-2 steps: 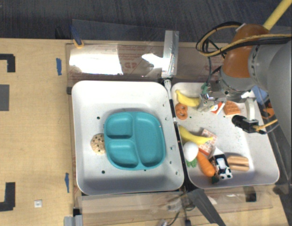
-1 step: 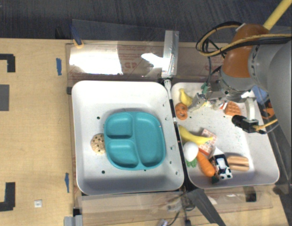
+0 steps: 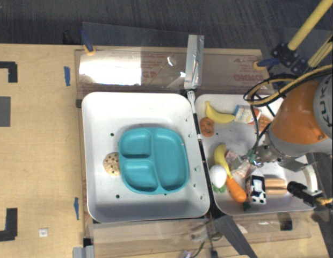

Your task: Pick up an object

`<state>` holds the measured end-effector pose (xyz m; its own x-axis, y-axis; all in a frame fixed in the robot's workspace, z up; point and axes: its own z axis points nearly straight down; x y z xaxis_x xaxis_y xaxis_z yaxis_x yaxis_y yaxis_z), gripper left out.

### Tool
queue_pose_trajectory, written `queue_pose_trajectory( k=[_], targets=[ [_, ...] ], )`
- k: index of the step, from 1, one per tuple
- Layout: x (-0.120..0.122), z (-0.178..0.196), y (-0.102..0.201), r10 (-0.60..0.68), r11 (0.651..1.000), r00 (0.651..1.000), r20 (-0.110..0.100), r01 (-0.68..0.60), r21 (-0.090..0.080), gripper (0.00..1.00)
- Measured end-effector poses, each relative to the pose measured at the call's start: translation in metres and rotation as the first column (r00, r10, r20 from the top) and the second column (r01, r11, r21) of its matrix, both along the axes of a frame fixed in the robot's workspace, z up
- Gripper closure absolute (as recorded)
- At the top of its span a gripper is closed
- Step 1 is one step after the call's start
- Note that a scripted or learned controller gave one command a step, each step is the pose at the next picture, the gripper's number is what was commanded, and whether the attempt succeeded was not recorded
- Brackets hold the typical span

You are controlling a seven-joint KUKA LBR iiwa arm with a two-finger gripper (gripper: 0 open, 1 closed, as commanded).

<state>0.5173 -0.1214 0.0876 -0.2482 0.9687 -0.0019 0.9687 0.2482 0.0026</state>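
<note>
Overhead, I count two shallow white bins. At nine o'clock, the left bin (image 3: pixel 96 117) holds one teal three-compartment plastic plate (image 3: pixel 154 160) and one speckled round cookie (image 3: pixel 111 164) touching its left edge. At three o'clock, the right bin (image 3: pixel 225 206) holds two yellow toy bananas (image 3: pixel 219 115), (image 3: pixel 221 157), one white egg (image 3: pixel 218 176), one orange carrot (image 3: pixel 236 190), one black-and-white cow figure (image 3: pixel 257 191) and one tan cylinder (image 3: pixel 275 185). My grey arm's gripper (image 3: pixel 256 158) hangs over that clutter; whether its grip is spread or closed, I cannot tell.
</note>
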Motion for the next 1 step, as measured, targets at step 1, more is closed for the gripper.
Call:
queue_pose_trajectory(
  k=[1],
  targets=[
    [0.0023, 0.0106, 0.0009, 0.001, 1.0, 1.0, 0.007, -0.001, 0.0, 1.0]
  ],
)
